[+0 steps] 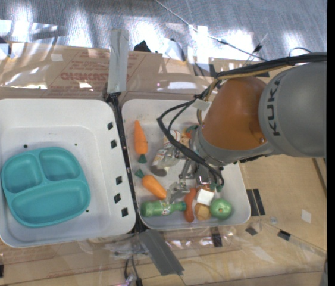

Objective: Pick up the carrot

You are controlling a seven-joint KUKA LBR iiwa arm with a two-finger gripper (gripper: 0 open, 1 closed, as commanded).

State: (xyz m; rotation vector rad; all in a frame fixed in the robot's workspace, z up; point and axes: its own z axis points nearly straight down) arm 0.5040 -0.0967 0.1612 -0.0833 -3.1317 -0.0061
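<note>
Seen from above at a slant, two shallow white bins sit side by side on a counter. The left bin [12, 118] holds a teal divided tray [45, 185]. The right bin [149, 109] holds a clutter of toy food.

Near that bin's left wall lie two carrots. The upper carrot [140, 137] lies nearly straight up and down the picture, its green top toward the bottom. The lower carrot [153, 186] lies slantwise, its long axis running from upper left to lower right, green top at the upper left. Below it along the bin's front edge sit a green cucumber-like piece [158, 208], a small tan block [202, 211] and a green apple [221, 207].

To the right, the grey arm with its orange band [232, 121] reaches in. The pincer [186, 174] hangs low over the middle of the bin amid metallic clutter; I cannot tell whether it is apart or together, and no carrot is seen in it.

The key relation: both carrots lie to the left of the pincer in the picture. The lower, slanted one is nearer, just beside it and slightly lower. A grasp would likely need a short move leftward, closing across that slanted axis.
</note>
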